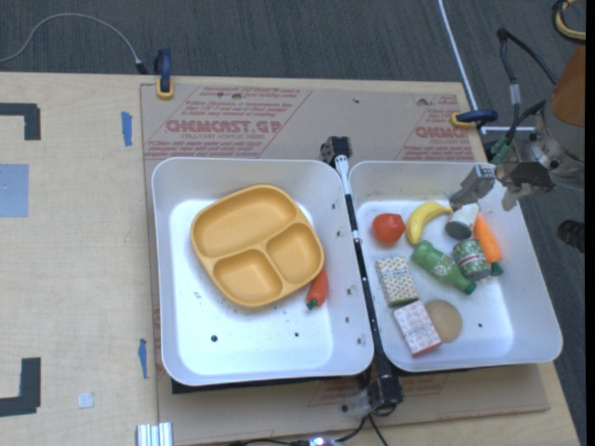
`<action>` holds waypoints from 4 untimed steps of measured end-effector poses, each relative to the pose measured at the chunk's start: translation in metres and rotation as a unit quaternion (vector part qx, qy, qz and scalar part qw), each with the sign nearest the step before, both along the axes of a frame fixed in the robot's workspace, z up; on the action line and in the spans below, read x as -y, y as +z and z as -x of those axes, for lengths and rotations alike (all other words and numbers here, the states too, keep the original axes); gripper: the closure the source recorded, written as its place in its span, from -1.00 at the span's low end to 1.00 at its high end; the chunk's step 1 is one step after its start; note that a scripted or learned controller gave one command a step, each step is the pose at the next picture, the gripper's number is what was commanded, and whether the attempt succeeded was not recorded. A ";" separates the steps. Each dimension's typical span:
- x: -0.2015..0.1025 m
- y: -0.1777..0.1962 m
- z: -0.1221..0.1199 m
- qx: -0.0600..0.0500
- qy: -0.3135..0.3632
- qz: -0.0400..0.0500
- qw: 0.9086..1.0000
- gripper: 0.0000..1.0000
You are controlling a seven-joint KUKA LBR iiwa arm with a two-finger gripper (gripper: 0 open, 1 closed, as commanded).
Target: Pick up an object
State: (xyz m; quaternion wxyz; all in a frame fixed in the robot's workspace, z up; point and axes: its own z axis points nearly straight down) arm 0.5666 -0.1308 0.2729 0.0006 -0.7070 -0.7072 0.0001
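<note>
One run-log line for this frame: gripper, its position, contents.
gripper: open, holds nothing | position: above right bin far edge, near banana and carrot | left bin: yellow plate

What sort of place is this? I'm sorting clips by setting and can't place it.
Most likely a robotics lab test bench, not a kitchen: two white bins sit on a cardboard sheet held by clamps, toy food such as a banana fills one, and a robot's hand hangs over it.
</note>
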 end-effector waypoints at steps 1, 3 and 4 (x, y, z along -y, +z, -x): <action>0.019 -0.119 0.027 0.000 -0.001 0.000 1.000 -1.00; -0.012 -0.167 0.025 0.005 -0.001 0.002 1.000 1.00; -0.092 -0.088 0.074 0.001 0.001 0.000 1.000 1.00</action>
